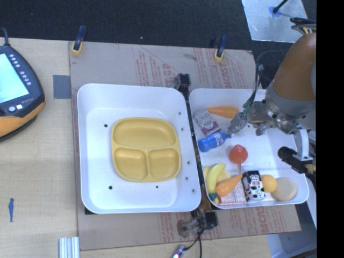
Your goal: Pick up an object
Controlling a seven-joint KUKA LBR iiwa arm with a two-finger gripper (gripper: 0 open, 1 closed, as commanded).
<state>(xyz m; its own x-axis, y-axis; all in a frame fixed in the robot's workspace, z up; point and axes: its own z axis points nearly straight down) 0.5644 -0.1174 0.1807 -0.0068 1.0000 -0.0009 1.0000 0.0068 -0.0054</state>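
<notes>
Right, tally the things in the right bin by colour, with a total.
Orange: 2, carrot, carrot
Red: 2, packet, tomato
Blue: 1, bottle
Yellow: 2, banana, lemon
Black and white: 1, carton
Tan: 1, round piece
Total: 9

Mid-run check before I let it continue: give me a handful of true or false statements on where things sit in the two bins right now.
1. The yellow divided tray lies in the left bin. True.
2. The blue bottle lies in the left bin. False: it lies in the right bin, near the dividing edge.
3. The tomato sits in the right bin. True.
4. The pincer hangs over the left bin. False: it is over the right bin, near the carrot.
5. The banana lies in the yellow tray. False: it lies in the right bin's lower left corner.
</notes>
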